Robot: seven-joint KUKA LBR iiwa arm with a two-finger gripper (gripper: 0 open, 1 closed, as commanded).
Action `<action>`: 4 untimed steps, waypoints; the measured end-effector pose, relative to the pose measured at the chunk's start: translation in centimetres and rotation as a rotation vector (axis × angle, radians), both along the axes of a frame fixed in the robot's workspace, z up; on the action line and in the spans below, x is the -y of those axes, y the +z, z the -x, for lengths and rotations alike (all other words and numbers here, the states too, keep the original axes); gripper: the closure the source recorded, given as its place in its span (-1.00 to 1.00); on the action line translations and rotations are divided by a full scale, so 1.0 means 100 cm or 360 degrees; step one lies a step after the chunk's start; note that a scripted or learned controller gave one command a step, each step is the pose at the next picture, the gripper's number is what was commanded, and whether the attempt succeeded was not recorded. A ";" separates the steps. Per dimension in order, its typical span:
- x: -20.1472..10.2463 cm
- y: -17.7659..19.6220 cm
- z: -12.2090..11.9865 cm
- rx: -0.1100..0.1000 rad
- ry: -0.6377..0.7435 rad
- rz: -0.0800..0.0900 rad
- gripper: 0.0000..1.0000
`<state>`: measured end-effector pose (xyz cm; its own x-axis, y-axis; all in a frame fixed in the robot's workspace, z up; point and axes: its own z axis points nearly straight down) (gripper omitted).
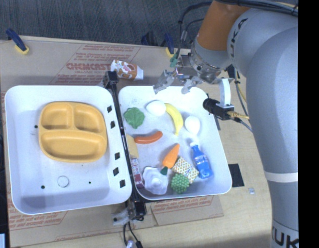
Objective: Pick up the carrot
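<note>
gripper (pixel 173 86) hangs over the far rim of the right bin (pixel 224 161), its two metal fingers (pixel 161 83) spread apart with nothing between them. it sits near the egg (pixel 155 107) and the top of the banana (pixel 175 118), and well apart from the carrot (pixel 171 156).

carrot lies toward the near side of the right bin, tilted, with its narrow orange end pointing up and to the right and its green stub at the lower left. it touches a yellow checkered block (pixel 183 168) on its right, and a green bumpy toy (pixel 180 183) sits just below that. a clear plastic cup (pixel 155 180) lies just beside the carrot's green end. a blue bottle (pixel 200 160) lies to the right of the carrot, close to the bin wall.

farther back in the same bin are a sausage (pixel 148 137), a green leafy piece (pixel 134 117), and a second white egg (pixel 192 124) to the right of the banana.

left bin (pixel 17 138) holds a yellow divided tray (pixel 73 130). a small orange and white packet (pixel 125 70) lies on the cardboard (pixel 71 56) beyond the bins.
</note>
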<state>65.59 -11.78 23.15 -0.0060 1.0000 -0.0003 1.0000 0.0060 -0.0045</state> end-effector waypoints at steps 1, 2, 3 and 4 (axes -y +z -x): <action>-0.005 -0.099 0.063 -0.0002 0.0083 -0.0001 -1.00; 0.010 -0.140 0.098 0.0001 0.0882 -0.0005 -1.00; -0.019 -0.140 0.135 0.0003 0.0863 -0.0004 -1.00; -0.019 -0.130 0.134 0.0002 0.0869 -0.0005 1.00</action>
